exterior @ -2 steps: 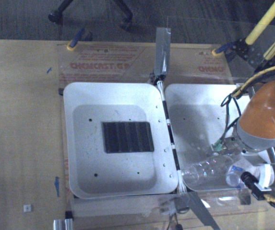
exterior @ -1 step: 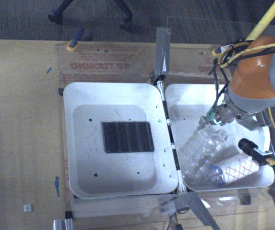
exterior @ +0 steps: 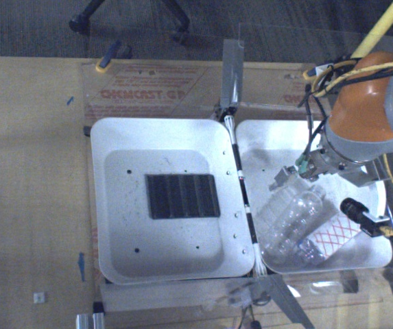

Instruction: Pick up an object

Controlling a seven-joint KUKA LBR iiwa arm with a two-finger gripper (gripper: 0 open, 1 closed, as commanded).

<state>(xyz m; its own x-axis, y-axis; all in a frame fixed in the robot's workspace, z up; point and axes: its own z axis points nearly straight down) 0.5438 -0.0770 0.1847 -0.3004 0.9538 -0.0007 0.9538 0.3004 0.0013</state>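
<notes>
Arm [exterior: 361,139] comes in from the right, orange band [exterior: 371,101] over the right bin's far corner. Gripper [exterior: 287,177] is low inside the right bin [exterior: 271,139], towards its upper-left part, near the divider between the two bins.

Claw state: can't tell. The tip is a pale blur against the white bin floor, so no call on wide, narrow or holding.

Nearest candidate is a clear plastic bottle [exterior: 295,221], lying on its side in the right bin, slanted from upper right to lower left. Its upper end sits just below the gripper. It may be touching, but transparent plastic on white makes the edge hard to read. The bottle's lower end is close to the bin's front-left corner.

A white sheet with a red lattice print [exterior: 338,237] lies flat in the same bin, front right. The bottle overlaps its left edge.

Left bin [exterior: 114,184] holds one dark ribbed rectangular panel [exterior: 182,196], flat, roughly centred, well apart from the gripper.

Both bins sit on a tan bench [exterior: 31,184]. A clear sheet with red lettering [exterior: 145,91] lies behind the left bin.
</notes>
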